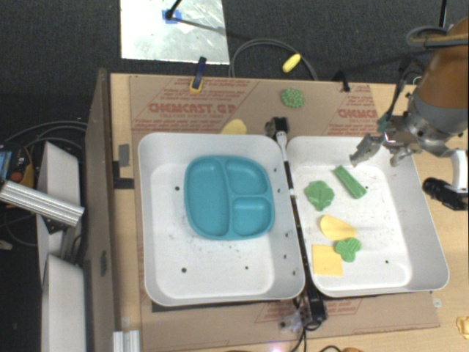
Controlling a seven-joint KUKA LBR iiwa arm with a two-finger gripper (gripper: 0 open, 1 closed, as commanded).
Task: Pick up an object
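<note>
The right bin (410,218) holds a long green block (350,181), a green leafy piece (319,194), a pale yellow wedge (337,227), a yellow square (327,259) and a small green piece (349,248). My gripper (379,155) hangs over the far right part of that bin, up and to the right of the long green block. It is open, its two fingers spread apart with nothing between them.
A blue divided plate (229,196) lies in the left bin (165,218). On the cardboard behind the bins lie a green piece (293,97) and a yellow piece (234,127). A black clamp (278,129) sits where the bins meet.
</note>
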